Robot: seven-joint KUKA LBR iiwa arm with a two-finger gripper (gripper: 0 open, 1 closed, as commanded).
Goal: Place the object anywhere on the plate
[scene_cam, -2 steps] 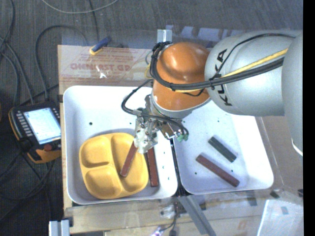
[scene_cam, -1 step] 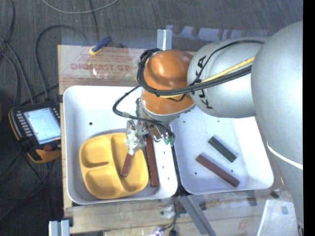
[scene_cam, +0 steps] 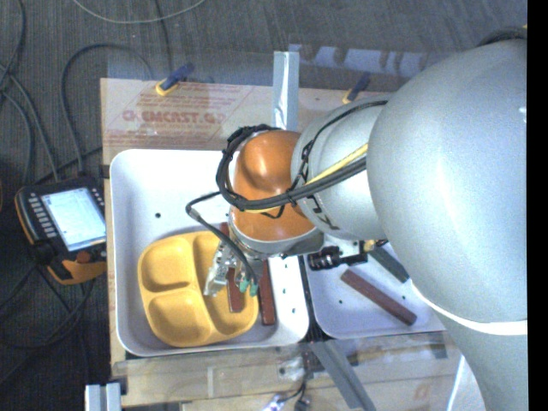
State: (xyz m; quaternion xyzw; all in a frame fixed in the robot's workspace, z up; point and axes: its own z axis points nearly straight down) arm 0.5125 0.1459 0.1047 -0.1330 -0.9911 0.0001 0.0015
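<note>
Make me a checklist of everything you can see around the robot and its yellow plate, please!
Surface: two shallow white bins side by side, the left bin and the right bin, on a wooden bench.
Job's things: a yellow divided plate lies in the left bin; a brown stick sits under the gripper at the plate's right part.
Clutter: another brown stick lies beside the plate's right edge; a third brown stick lies in the right bin.
Grippers: the gripper hangs over the plate's right side; whether it grips the stick is unclear.
Cables: black cables loop round the orange wrist; more cables lie on the floor.
Surroundings: a handheld controller with a lit screen, on grey carpet.
</note>
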